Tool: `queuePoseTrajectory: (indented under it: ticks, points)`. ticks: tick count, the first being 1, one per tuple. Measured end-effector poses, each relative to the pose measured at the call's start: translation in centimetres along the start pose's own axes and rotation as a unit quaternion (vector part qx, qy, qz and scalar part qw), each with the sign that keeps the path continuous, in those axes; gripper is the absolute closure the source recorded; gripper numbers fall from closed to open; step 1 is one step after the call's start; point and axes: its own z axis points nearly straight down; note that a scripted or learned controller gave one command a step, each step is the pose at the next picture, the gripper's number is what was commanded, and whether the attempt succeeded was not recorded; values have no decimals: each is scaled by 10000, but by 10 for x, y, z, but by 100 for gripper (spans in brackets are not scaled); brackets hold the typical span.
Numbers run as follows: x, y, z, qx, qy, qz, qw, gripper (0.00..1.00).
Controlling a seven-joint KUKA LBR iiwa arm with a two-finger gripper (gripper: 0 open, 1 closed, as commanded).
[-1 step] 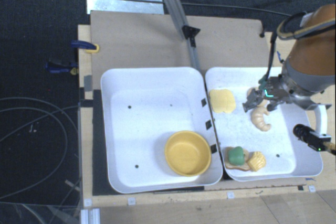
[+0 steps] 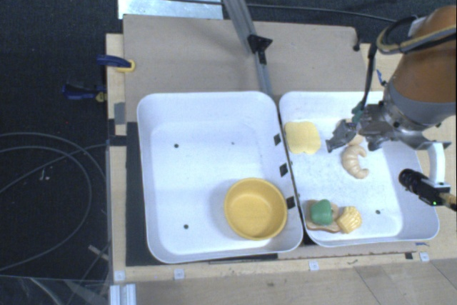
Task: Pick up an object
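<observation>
My gripper [image 2: 355,142] hangs over the right bin [image 2: 410,228], near its middle. Its two dark fingers stand open and apart, one on each side of the upper end of a pale croissant [image 2: 355,162] lying on the bin floor. The croissant's top sits in the gap between them, and I cannot tell whether either finger touches it. A soft yellow block [image 2: 302,137] lies just left of the gripper, by the bin's left wall.
A yellow bowl [image 2: 255,208] sits in the left bin [image 2: 178,125] at its front right. A green piece [image 2: 321,211] and a yellow ridged piece [image 2: 349,219] lie at the right bin's front. A grey pole [image 2: 239,7] slants over the bench behind.
</observation>
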Motion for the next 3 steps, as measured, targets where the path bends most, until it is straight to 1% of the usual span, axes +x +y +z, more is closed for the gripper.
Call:
queuePoseTrajectory:
  ticks: [1,2,3]
  points:
    - [-10,0,51,23,2,24,10000,0]
    - [-3,-8,107,33,6,19,10000,0]
    - [-3,-8,159,25,5,22,10000,0]
